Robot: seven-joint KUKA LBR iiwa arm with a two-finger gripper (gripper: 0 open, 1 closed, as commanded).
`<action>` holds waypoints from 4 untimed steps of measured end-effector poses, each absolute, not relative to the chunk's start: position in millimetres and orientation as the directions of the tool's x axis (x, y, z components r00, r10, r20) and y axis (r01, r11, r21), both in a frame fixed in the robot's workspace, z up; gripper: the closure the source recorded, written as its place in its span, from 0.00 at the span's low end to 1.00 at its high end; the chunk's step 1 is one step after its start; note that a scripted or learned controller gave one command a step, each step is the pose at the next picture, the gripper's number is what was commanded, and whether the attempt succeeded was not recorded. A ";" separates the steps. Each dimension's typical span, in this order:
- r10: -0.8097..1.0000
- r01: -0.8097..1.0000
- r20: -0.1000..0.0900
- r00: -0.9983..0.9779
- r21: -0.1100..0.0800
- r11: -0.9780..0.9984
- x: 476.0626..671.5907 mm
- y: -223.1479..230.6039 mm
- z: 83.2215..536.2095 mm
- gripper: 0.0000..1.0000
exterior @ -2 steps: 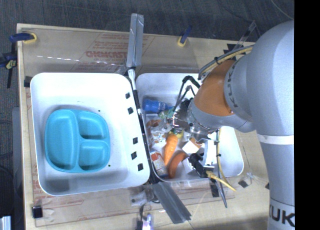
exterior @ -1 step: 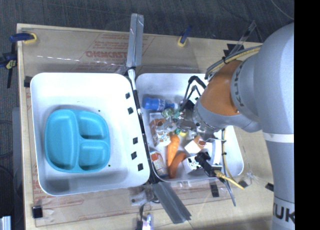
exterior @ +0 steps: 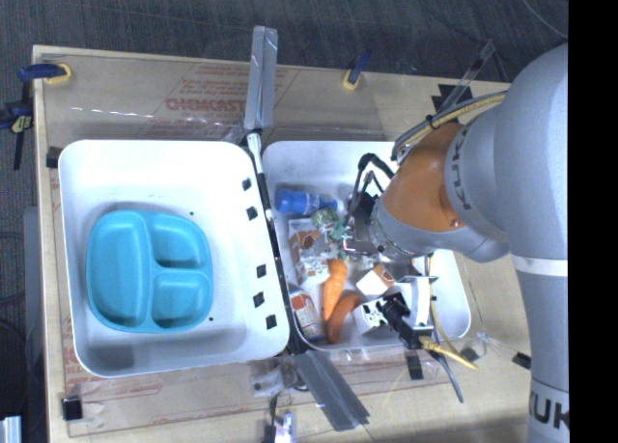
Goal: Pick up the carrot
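the state of the fingers cannot be told: the wrist and its orange band cover them from above. the gripper (exterior: 372, 263) sits low in the right bin (exterior: 454, 308), just beside the upper end of the carrot (exterior: 334, 289). the carrot lies tilted among loose clutter in the middle of that bin, with a second orange piece (exterior: 341, 318) touching its lower end. a blue bottle (exterior: 294, 203) lies near the bin's far wall, well above the carrot. the left bin (exterior: 72, 166) holds a blue divided tray (exterior: 150, 270). judged step: approach or grasp attempt, with no hold confirmed. the next move calls for centring on the carrot's body, closing on it alone, then lifting straight up clear of the clutter.
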State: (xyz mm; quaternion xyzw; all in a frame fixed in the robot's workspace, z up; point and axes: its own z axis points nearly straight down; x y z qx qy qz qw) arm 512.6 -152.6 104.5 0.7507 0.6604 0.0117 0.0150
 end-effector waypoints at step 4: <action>0.994 0.994 0.001 -0.108 -0.005 0.108 512.7 -146.1 140.9 0.00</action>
